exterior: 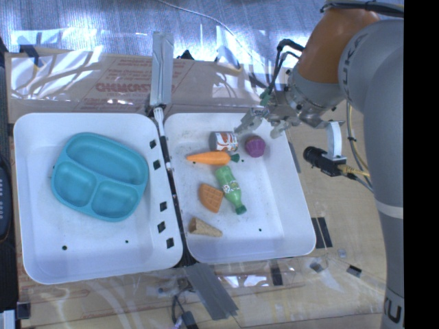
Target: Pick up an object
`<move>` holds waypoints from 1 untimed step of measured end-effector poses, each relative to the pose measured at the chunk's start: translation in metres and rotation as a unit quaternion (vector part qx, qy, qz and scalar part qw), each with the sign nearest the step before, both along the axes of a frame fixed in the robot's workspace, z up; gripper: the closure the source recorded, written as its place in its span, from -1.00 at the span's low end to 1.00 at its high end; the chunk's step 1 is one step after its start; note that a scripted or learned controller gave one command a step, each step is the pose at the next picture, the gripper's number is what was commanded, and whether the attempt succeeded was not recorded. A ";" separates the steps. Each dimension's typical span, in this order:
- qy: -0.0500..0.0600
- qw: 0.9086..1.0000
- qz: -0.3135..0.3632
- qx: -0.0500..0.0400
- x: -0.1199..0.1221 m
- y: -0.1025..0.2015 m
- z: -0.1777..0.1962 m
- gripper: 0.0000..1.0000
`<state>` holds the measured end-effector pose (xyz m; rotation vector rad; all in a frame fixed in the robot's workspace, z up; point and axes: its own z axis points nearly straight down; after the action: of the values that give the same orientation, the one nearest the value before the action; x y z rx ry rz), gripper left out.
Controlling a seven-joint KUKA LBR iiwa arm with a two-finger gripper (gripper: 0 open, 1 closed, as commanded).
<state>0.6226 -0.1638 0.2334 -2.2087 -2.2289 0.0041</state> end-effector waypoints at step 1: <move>-0.009 1.000 0.000 -0.001 0.014 0.019 -0.129 -1.00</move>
<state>0.6365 -0.1444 0.1045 -2.2195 -2.2384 -0.0147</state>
